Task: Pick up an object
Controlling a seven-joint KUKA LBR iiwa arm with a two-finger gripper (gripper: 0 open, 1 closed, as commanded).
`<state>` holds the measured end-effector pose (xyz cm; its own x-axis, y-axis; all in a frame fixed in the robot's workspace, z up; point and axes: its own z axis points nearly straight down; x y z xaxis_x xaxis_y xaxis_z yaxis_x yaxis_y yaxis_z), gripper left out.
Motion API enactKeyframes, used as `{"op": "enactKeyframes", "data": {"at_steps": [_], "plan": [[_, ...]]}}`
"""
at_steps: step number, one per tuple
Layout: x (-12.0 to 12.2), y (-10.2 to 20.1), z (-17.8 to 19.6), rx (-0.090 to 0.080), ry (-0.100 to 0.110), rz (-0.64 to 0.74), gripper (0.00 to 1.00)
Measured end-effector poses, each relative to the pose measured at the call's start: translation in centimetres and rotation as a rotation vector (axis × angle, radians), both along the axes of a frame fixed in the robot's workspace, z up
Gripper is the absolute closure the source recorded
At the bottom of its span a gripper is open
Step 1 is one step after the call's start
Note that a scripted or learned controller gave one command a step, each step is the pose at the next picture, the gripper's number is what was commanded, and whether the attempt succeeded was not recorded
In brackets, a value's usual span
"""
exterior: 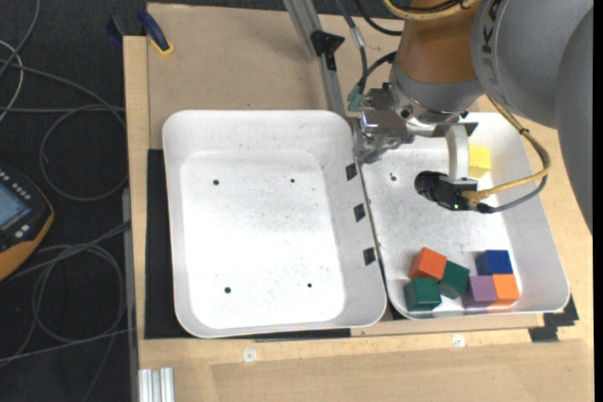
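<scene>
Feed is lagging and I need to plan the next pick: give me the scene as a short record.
gripper: above the right bin's far left corner
right bin: seven blocks
yellow block: alone, far side, right of the gripper
near cluster: orange block, green block, dark green block, purple block, blue block, second orange block
left bin: no blocks
held: cannot tell

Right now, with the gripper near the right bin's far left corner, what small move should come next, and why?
Probably slide the gripper sideways toward the yellow block. The gripper sits by the right bin's left wall with no block under it; the yellow block is nearest and stands apart from the clustered blocks.
</scene>
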<state>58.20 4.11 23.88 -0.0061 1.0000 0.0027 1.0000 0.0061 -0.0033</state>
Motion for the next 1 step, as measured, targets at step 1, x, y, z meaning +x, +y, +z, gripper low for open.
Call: {"op": "enactKeyframes", "data": {"at_steps": [1], "plan": [[-0.67, 4.43, -0.27, 0.0, -0.001, 0.0, 1.0]]}}
